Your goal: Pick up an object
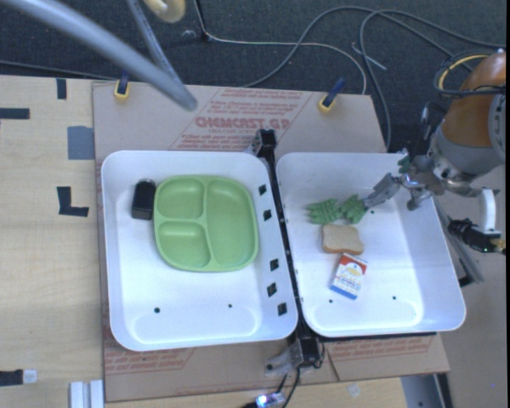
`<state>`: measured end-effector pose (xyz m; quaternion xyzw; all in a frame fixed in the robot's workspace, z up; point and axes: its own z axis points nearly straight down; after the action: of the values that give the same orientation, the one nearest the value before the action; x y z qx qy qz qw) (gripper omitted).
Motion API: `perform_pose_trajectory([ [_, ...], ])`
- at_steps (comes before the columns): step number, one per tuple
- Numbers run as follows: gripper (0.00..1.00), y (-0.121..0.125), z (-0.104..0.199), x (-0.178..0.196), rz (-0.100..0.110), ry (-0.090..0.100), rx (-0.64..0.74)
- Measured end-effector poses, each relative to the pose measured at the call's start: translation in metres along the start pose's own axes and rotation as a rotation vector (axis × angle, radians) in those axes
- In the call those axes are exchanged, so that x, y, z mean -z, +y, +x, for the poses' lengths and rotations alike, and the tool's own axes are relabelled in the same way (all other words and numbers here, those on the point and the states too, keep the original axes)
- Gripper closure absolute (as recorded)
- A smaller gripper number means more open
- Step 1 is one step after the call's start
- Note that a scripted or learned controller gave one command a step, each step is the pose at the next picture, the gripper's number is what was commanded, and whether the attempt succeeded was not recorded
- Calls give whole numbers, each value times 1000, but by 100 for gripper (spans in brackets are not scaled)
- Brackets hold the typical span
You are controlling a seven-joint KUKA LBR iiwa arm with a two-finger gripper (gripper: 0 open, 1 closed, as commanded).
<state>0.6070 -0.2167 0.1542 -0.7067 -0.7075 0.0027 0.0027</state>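
The right bin [425, 313] holds three small items. A green leafy toy [333, 211] lies near its middle, a tan bread-slice toy [342, 240] sits just below it, and a red, white and blue carton [348, 277] lies lower still. My gripper [391, 201] hangs over the bin's upper right part, open, with nothing between its fingers. One long finger [378, 195] slants down-left and its tip reaches the right edge of the leafy toy. The grey arm with its orange band [483, 75] comes in from the right.
The left bin [127, 313] holds a green divided plate [207, 223] and a small black block [143, 200] at the plate's left. A black divider [276, 253] joins the two bins. Cables lie on the dark floor behind.
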Motion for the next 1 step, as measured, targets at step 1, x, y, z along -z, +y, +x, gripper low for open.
perform_pose_trajectory([
  [1, 0, 0, -7, -47, -1, -1, -1],
])
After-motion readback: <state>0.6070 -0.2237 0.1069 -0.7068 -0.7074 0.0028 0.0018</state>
